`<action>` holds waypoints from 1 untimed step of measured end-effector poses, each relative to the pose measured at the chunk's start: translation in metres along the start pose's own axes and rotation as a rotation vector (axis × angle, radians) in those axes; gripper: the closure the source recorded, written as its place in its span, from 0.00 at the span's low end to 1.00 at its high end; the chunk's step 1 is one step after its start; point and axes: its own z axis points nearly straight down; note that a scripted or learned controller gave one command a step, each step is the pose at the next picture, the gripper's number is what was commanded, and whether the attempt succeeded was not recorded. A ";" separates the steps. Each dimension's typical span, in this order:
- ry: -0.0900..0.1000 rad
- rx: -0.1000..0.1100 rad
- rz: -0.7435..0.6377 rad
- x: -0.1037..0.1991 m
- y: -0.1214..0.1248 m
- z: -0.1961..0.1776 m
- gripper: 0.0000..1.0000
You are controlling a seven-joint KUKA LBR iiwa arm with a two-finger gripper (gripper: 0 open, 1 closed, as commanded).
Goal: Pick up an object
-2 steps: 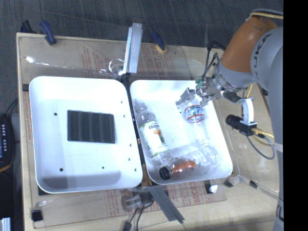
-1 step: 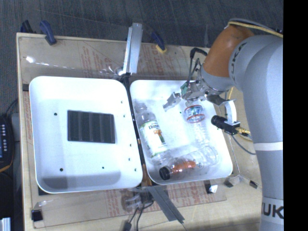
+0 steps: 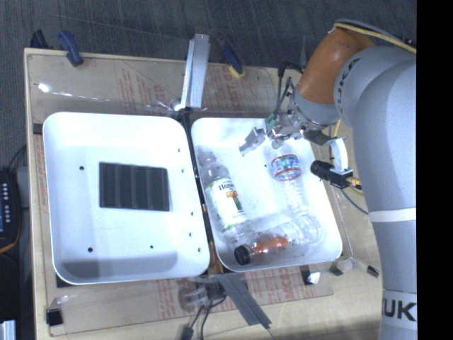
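The counter (image 3: pixel 106 73) carries two shallow white bins side by side, with a metal divider post (image 3: pixel 195 69) rising at the far end of the seam between them and blue clamps (image 3: pixel 69 46) gripping the far edge. The left bin (image 3: pixel 64 190) has a dark rectangular grille (image 3: pixel 134 186) set into its floor. The right bin (image 3: pixel 219 129) holds three plastic bottles. A clear bottle with a green and white label (image 3: pixel 221 193) lies along the bin's left side, close to the wall shared with the other bin. A second clear bottle with a blue and red label (image 3: pixel 290 183) lies toward the right side, its capped end pointing to the far wall. Across the near end lies a third bottle with a dark cap and an orange label (image 3: pixel 265 247), its clear body close to the lower end of the blue-labelled one. The grey arm (image 3: pixel 382 119) reaches in from the right, its orange band (image 3: pixel 327 66) above the wrist, and the end effector (image 3: pixel 263 138) hangs over the far part of the right bin, just beside the top of the blue-labelled bottle. Its metal fingers (image 3: pixel 249 143) point toward the left; whether they are spread or closed cannot be made out here, and nothing is visible between them.
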 end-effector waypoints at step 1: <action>0.002 0.004 -0.087 0.004 -0.022 -0.029 0.00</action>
